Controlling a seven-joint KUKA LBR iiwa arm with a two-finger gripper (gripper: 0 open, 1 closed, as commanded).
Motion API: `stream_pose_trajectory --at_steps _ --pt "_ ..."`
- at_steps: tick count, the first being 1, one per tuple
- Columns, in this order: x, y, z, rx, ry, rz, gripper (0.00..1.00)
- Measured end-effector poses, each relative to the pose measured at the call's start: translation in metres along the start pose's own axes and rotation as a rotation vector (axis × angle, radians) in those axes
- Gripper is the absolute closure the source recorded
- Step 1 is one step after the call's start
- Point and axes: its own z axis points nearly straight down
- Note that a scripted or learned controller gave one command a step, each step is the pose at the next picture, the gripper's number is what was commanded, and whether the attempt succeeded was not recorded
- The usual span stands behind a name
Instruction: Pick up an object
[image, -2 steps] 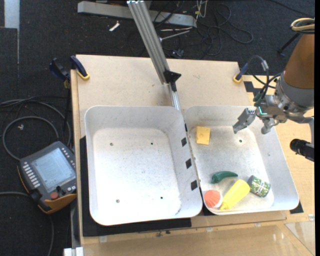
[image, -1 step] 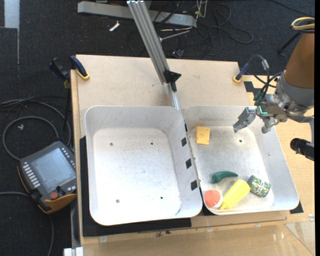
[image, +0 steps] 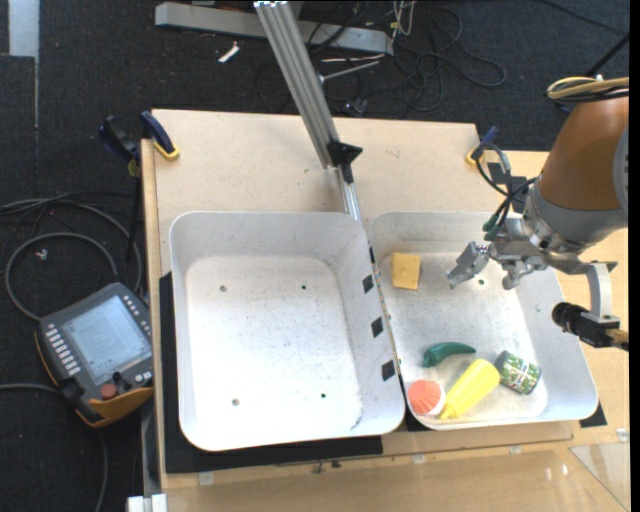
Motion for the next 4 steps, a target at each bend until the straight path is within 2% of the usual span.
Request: stream_pose_trajectory --at_steps 2,3,4 --pt "0.004 0.003 0.117 -0.001 0.000 0.000 0.00" --pt "0.003 0.005 0.103 -0.009 -0.001 0.000 1.00" --pt "0.005 0.004 0.060 -0.011 -0.002 -0.003 1.00"
